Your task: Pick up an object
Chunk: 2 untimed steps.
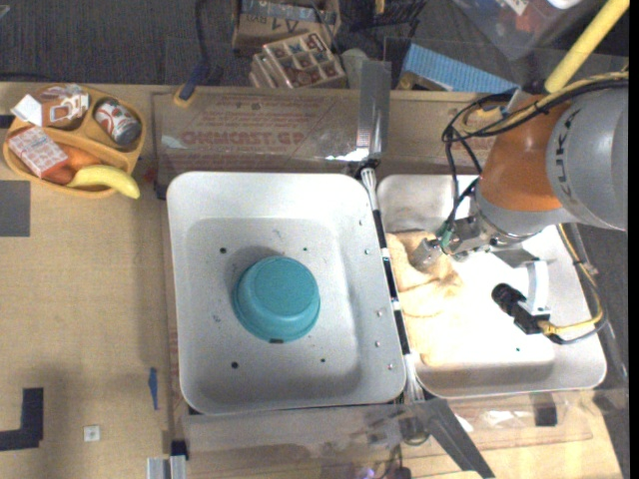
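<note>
So the only obvious thing to grab is the teal bowl (278, 298), sitting upside down near the middle of the left bin (200, 367). It's untouched. The claw (431, 254) is way off from the bowl, down in the right bin (579, 367) just past the divider between the two, over some pale flat stuff I can't identify. Can't tell whether it's wide or pinched. I'd say the pick hasn't happened yet, pretty much everything's left.
</note>
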Motion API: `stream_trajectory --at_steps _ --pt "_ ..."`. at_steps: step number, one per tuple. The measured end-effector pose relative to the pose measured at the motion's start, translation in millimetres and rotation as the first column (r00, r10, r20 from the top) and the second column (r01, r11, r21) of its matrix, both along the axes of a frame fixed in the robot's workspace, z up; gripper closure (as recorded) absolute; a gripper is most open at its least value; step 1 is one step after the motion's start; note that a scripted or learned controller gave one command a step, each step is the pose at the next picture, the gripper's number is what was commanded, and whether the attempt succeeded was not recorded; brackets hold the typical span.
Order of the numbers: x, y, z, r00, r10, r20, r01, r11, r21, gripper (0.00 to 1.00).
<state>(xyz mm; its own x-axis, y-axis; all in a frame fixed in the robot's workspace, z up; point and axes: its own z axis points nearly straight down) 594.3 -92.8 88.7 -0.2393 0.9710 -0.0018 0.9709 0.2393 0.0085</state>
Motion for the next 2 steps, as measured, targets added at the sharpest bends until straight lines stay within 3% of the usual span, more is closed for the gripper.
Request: stream_trajectory --at_steps 1,2 --pt "1 -3 11 1.000 -0.007 0.006 0.007 1.000 0.000 1.00" --pt "4 9 97 0.996 0.092 -0.005 -0.092 0.996 -0.001 1.00"
